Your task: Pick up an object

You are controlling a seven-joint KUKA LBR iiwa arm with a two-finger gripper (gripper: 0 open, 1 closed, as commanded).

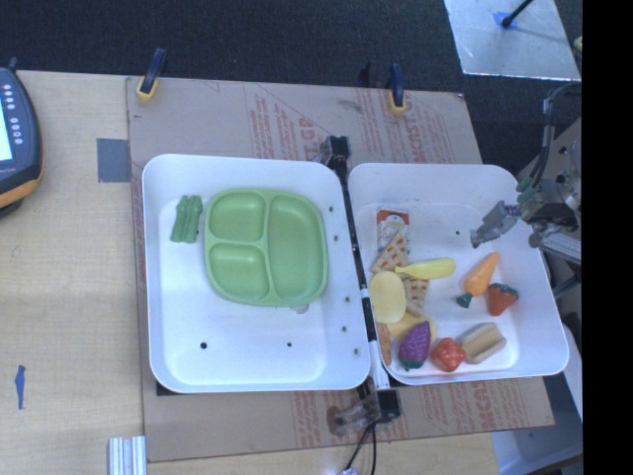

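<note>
The right bin (450, 180) holds several toy foods. An orange carrot (481, 272) lies beside a red strawberry (500, 298). A bread roll (483, 341), a red tomato (447, 354) and a purple grape bunch (414, 344) sit along the front. A yellow banana (426, 267), a pale yellow lemon (388, 296), waffle pieces (393, 252) and a small red-and-white packet (392, 222) lie at the bin's left side. My gripper (492, 225) reaches in from the right, just above and behind the carrot, with nothing seen in it.
The left bin (178, 344) holds a green divided plate (265, 245) and a green bean pod (186, 218). A black divider (351, 245) runs between the bins. Clamps (396, 87) hold the cardboard at the back. A pendant (15, 137) lies far left.
</note>
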